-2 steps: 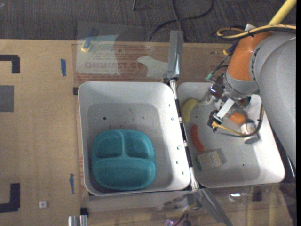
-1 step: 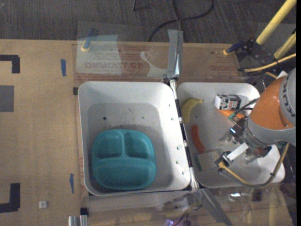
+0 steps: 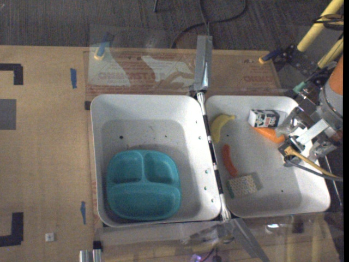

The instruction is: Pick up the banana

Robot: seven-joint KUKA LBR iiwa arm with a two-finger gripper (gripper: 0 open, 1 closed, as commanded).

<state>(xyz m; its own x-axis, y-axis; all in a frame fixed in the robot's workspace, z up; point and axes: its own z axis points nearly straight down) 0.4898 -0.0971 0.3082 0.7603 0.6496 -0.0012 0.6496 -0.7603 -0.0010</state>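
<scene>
The yellow banana (image 3: 221, 126) lies curved in the right bin (image 3: 283, 198), at its upper left corner close to the divider between the bins. My gripper (image 3: 290, 140) hangs over the right side of that bin, well to the right of the banana and apart from it. It hovers just right of an orange carrot (image 3: 270, 134) and a small milk carton (image 3: 264, 117). Nothing can be seen held in it.
In the right bin a red-orange pepper (image 3: 229, 161) lies below the banana, and a speckled sponge (image 3: 243, 185) sits near the front. The left bin (image 3: 103, 113) holds a teal divided plate (image 3: 143, 184). Yellow-handled clamps stand beyond the bench at upper right.
</scene>
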